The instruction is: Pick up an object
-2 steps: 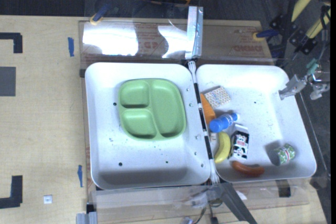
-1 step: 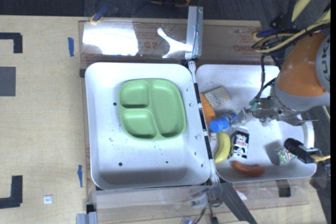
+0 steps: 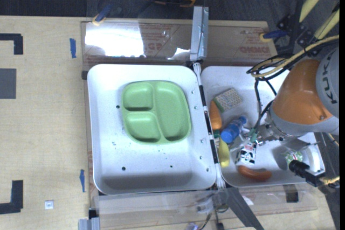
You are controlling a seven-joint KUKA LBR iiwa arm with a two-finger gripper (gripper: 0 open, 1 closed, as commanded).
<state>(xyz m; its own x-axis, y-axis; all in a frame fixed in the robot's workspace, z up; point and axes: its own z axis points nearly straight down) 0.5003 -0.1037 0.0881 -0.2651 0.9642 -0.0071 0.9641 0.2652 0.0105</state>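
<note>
In the right bin, several small objects lie along the left side. There is a grey-green textured block, an orange carrot-like piece, a blue bottle, a yellow piece and a red-brown sausage. My gripper reaches down from the right into the middle of this bin. It sits just right of the blue bottle and above the sausage. A small black-and-white patterned part shows at its tip.
The left bin holds a green divided plate. A white item with a green spot lies at the right bin's right side, under the arm. The arm's orange band and cables hang over the right bin's far corner.
</note>
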